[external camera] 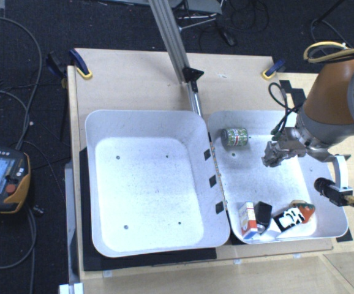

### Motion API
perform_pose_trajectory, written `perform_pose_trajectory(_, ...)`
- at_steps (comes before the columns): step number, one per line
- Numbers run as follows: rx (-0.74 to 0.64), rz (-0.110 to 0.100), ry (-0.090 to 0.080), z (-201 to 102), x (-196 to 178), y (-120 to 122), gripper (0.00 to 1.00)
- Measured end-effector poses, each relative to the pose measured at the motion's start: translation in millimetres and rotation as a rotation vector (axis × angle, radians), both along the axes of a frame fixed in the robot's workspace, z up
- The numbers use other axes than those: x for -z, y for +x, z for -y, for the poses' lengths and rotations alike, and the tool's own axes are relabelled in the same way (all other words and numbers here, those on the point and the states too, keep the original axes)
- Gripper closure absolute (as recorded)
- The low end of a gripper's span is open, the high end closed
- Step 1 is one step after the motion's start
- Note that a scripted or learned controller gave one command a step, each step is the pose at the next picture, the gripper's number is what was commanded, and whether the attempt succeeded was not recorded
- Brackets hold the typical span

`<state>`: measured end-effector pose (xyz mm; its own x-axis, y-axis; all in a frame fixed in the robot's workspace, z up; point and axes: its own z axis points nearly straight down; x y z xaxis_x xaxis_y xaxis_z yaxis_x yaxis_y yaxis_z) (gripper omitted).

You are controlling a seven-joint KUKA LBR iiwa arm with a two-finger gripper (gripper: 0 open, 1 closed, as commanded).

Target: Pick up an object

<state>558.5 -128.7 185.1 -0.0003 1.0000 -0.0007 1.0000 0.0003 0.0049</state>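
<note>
- Our claw [274,154] hangs over the right bin [287,124], in its upper middle part, at the end of the grey arm [333,112] that comes in from the right edge
- We cannot tell whether it is spread or pressed together; from this angle it reads as one dark grey lump, and we see nothing between its tips
- Nearest to it is the green can [234,137], lying on its side close to the bin's far edge and toward its left wall, apart from our claw
- The other things sit well apart from the claw along the bin's near edge: a small carton [247,219] with red and white sides near the near left corner, a black block [263,212] touching it on the right, and a black and white packet [291,218] next to that
- An orange-brown thing [305,209] lies against the packet's right end, toward the near right corner
- The left bin [97,164] stands edge to edge with the right one on the wooden bench [140,78]
- A slanted metal rail [171,35] crosses the bench's far edge above the seam between the bins
</note>
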Motion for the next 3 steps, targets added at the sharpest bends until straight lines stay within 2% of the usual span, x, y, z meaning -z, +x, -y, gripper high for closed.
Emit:
perform_pose_trajectory(1,0.001,-0.001,0.0,7.2,-45.5,-2.7,1.0)
perform_pose_trajectory(2,0.0,-0.002,0.0,7.3,-73.6,-2.2,1.0)
perform_pose_trajectory(3,-0.004,-0.006,0.002,-45.3,-57.3,5.3,1.0)
